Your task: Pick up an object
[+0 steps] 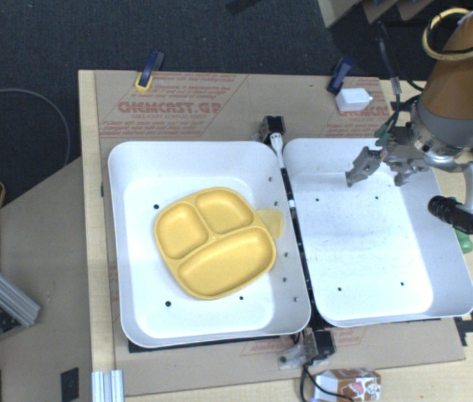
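Two shallow white bins side by side on a cardboard-covered bench (219,99). In the left bin (136,224), a yellow divided plate (215,241) with three compartments, lying flat near the bin's centre and turned slightly askew to the bin walls. Under the plate's right edge, a pale yellow scrap (271,221) peeking out, close to the wall shared with the neighbouring bin. Right bin (370,266) showing bare white floor with a few dark dots.

Above the far right corner of the right bin, the gripper (383,167), carried on a grey wrist below the arm's orange band (462,65). Fingers spread apart, nothing between them; one grey fingertip (359,171) pointing down and leftward over the bin floor, apart from it as far as can be told. Well apart from the plate, with the bins' shared walls between.

On the far edge of the bench, a blue-and-yellow clamp (147,72) at left and a blue clamp with a white block (352,99) at right. At the near edge, between the bins, a small black fixture (320,342).
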Motion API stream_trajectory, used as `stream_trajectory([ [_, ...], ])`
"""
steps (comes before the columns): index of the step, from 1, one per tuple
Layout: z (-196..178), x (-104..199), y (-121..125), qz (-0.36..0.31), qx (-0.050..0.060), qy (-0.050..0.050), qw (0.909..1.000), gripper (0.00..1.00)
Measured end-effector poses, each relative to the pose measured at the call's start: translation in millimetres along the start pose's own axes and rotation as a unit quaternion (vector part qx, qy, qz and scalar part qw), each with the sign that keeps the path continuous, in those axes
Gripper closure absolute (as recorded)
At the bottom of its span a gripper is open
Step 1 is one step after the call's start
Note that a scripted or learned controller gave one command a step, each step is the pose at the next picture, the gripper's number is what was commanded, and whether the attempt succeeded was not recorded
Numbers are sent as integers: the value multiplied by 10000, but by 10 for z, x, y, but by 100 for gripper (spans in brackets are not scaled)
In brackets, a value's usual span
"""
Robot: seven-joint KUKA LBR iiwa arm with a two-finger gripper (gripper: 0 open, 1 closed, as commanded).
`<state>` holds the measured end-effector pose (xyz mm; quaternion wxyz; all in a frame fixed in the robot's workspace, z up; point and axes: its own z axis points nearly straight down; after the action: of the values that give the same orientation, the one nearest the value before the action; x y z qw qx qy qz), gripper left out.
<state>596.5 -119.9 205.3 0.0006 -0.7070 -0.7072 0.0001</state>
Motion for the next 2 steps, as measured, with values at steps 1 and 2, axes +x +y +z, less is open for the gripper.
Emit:
stream_trajectory([
  [1, -1441, 653, -434, -38, -66, 2, 10000, 0],
  [2, -2073, 1097, -1056, -29, -36, 3, 10000, 0],
])
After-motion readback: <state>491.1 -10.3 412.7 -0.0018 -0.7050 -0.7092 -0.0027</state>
